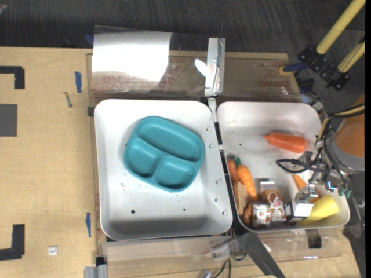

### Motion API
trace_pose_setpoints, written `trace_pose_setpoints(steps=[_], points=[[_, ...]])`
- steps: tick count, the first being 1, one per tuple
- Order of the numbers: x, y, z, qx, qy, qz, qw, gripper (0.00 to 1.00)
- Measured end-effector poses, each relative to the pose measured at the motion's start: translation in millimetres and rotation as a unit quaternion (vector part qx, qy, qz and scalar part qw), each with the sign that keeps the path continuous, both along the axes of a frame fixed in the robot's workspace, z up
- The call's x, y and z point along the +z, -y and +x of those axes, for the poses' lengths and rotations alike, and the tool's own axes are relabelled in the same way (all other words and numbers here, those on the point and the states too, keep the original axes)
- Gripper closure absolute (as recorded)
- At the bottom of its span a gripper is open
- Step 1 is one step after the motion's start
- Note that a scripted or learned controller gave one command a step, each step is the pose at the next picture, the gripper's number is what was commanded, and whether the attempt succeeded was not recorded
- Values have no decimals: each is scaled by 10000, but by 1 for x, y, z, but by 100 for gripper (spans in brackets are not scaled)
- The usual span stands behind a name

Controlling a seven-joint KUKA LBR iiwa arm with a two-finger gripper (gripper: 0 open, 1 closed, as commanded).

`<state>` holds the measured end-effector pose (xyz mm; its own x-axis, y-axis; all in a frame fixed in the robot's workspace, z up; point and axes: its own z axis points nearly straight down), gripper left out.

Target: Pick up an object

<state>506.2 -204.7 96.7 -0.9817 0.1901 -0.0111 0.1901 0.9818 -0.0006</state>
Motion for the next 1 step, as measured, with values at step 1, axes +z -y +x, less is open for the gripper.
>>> trace_pose_setpoints(steps=[1], points=[[-7, 5, -10, -310, 30, 5, 9995, 0]])
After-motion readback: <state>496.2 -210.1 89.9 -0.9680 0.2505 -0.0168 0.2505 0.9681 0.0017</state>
